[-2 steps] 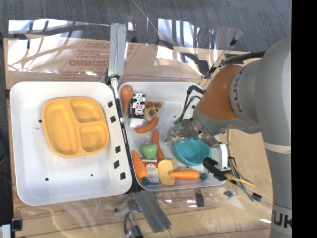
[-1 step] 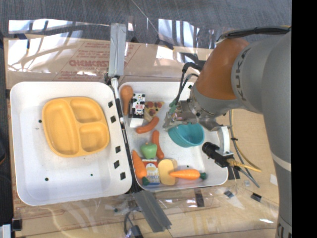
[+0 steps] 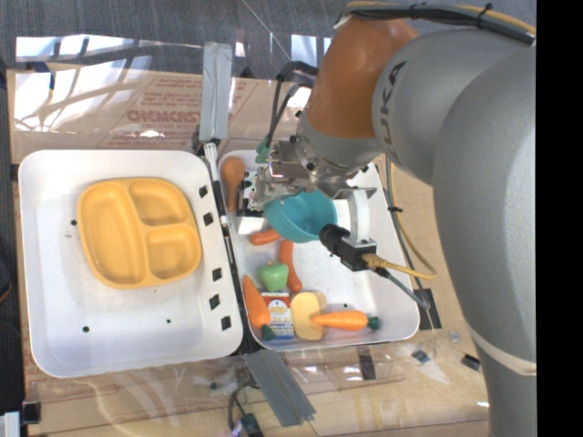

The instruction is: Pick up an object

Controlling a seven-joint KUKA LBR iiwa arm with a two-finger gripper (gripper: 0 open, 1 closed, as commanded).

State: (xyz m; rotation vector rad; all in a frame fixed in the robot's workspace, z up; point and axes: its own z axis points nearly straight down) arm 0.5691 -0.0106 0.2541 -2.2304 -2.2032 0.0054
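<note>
**Spotter:** Operator, your arm (image 3: 437, 107) comes in from three o'clock and hangs over the right bin (image 3: 393, 321). End effector (image 3: 273, 185) sits low at the bin's eleven o'clock corner, beside the divider between the bins.

**Operator:** Is it grasping anything?

**Spotter:** You can't tell from this angle. A teal bowl (image 3: 302, 217) is right under the wrist, touching or overlapping the end effector body, but the grip itself is hidden.

**Operator:** What else is in that bin?

**Spotter:** A brownish piece (image 3: 233, 171) at eleven o'clock, against the wall. At centre, a green pepper-like toy (image 3: 273, 275) with a carrot (image 3: 291, 264) upright beside it. At seven o'clock, another carrot (image 3: 254, 300) along the left wall, a small carton (image 3: 278, 315), a pale yellow block (image 3: 306, 313). At five o'clock, a carrot with green tip (image 3: 342, 319) lying flat.

**Operator:** Left bin?

**Spotter:** Your left bin (image 3: 55, 335) carries a yellow divided plate (image 3: 138, 230), slightly toward twelve o'clock, well apart from the arm.
</note>
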